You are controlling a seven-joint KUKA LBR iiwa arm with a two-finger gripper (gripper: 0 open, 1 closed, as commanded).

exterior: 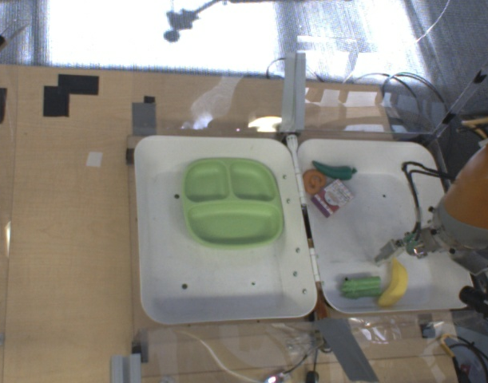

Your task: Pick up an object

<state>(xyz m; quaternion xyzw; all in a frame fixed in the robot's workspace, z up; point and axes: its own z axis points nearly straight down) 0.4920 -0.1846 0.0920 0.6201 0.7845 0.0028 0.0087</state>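
Arm (475,202): cut off at your right edge.
Gripper (397,250): small, blurred; its opening cannot be told.
Banana (394,284): right bin (363,214), front, just below gripper, beside green block (361,286).

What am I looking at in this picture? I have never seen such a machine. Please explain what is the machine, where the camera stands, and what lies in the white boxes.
The camera is fixed above a wooden bench and looks down at a slant on two shallow white bins side by side. The grey and orange shape at the right edge is a robot arm reaching in. Its tool, the part meant for grasping, hangs low over the right bin. I see nothing between its fingers.

The left bin holds a green divided plate with three compartments. In the right bin, near the tool, a yellow banana lies touching a green cylinder-shaped object. At the far left corner of that bin sit a dark green toy vegetable, a small orange round piece and a small packet, close together.

The job is to pick up one object.
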